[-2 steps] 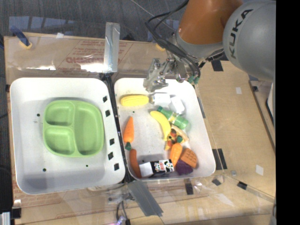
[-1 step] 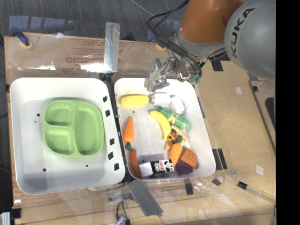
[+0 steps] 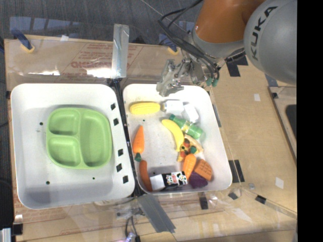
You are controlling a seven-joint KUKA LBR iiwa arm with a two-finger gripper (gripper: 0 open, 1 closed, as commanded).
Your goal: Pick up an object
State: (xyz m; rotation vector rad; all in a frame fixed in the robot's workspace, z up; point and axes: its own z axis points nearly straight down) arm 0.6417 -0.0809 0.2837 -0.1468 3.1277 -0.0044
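Gripper (image 3: 169,86) hangs over the far rim of the right bin (image 3: 218,135), nothing between its fingers.
Its jaws look slightly apart. Corn (image 3: 145,108) lies just below it in that bin, with a banana (image 3: 174,131) and carrot (image 3: 138,140) nearby; a green tray (image 3: 79,137) sits in the left bin (image 3: 25,135).

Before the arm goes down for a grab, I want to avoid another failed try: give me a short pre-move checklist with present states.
1. Two-finger gripper above the right white bin's far rim: ok.
2. Gripper carrying nothing: ok.
3. Finger opening: cannot tell.
4. Yellow corn cob lying apart, nearest target: ok.
5. Yellow banana free of neighbours: not ok, green bottle touches it.
6. Green divided plate out of the path, in the left bin: ok.
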